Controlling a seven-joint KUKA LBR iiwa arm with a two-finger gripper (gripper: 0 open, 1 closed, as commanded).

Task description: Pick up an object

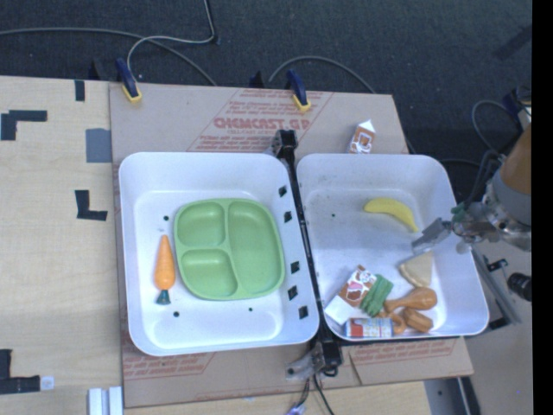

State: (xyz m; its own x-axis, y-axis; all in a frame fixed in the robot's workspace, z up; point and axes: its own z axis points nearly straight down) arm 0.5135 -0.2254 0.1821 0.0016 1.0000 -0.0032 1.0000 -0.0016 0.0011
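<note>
I can make out red block lettering on the cardboard sheet (259,119) under the bins, far to the left of the gripper (432,233) and beyond it; it looks like "CHEMCAST GP", with smaller lines beneath too blurred to read. The small carton (363,137) behind the gripper and the packages (367,305) in front of it carry print I cannot read.

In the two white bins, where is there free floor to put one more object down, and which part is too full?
Left bin: the green plate and carrot take the middle; bare strips run behind and in front of the plate. Right bin: bare floor left of the banana, toward the centre divider. Its front is crowded: cartons, bread slice. The gripper hangs at the right wall.
</note>
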